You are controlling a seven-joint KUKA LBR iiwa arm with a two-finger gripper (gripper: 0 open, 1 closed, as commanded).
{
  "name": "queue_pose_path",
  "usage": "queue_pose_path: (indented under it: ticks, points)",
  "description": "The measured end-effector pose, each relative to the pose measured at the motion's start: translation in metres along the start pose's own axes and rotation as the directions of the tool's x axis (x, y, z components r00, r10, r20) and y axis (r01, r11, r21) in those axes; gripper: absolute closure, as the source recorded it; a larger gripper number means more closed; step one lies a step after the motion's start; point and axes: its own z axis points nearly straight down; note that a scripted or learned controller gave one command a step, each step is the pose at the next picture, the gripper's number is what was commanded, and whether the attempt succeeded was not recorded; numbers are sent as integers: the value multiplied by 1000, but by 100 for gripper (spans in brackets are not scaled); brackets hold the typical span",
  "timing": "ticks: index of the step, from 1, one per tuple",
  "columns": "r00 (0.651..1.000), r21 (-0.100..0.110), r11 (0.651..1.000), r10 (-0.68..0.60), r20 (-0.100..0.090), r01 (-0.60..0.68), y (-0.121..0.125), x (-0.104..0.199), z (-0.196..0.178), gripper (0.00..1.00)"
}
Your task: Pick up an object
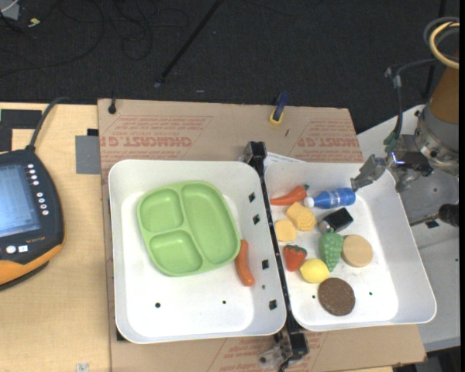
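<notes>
Dark floor with loose cables behind; wooden bench in front, covered by a cardboard sheet [217, 130] bearing two shallow white bins side by side.

Left bin [139, 301]: green three-compartment plate [188, 228] lying flat, left of centre. Orange sausage-shaped toy [243, 263] just beside the plate's right edge, close to the divider between the bins.

Right bin [407, 285]: cluster of toy food left of centre. Far row: orange carrot [288, 197], blue bottle [331, 199] lying on its side. Middle: yellow corn piece [301, 215], black block [338, 220], yellow-orange round piece [284, 230]. Near: red strawberry [294, 256], green bumpy piece [331, 249], tan disc [357, 251], yellow lemon [315, 270], brown disc [336, 296] nearest the front. Most items touching or just beside their neighbours.

Gripper [369, 171] positioned above the far right part of the right bin, just right of the blue bottle, apart from every object. Nothing between the fingers; finger spread: cannot tell.

Handheld control pendant [15, 215] on the bench, well left of the bins.
</notes>
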Motion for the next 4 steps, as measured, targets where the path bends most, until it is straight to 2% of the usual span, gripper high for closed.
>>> queue_pose_path:
  ticks: [1, 2, 3, 4]
  points:
    - [1000, 11, 1000, -7, -6, 7, -19, 104, 89, 0]
    - [1000, 1, 1000, 3, 1, -3, 14, 69, 188, 0]
    - [1000, 2, 1000, 9, 0, -9, 13, 67, 173, 100]
    - [1000, -5, 1000, -5, -3, 4, -31, 132, 78, 100]
